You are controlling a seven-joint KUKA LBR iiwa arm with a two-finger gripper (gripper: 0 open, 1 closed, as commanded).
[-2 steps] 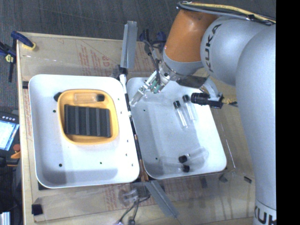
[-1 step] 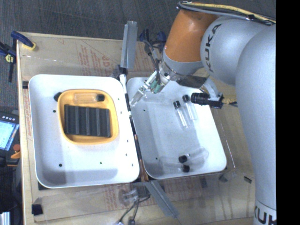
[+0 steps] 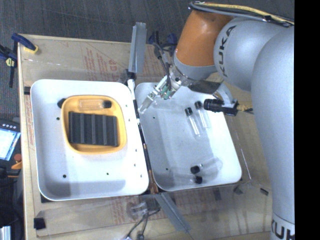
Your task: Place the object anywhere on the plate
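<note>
Near the right bin's [image 3: 230, 169] front edge, two clear black-capped vials [image 3: 202, 170]; two more vials [image 3: 196, 119] toward its back. In the left bin, the yellow plate [image 3: 95, 123]. Hand [image 3: 150, 101] over the right bin's back-left corner, apparently open, gripping nothing.

The two white bins [image 3: 50, 134] are looking like smooth matt plastic, the yellow plate [image 3: 93, 123] like glossy plastic, the vials [image 3: 192, 121] like clear glass or plastic, and the table [image 3: 75, 54] like bare wood.
</note>
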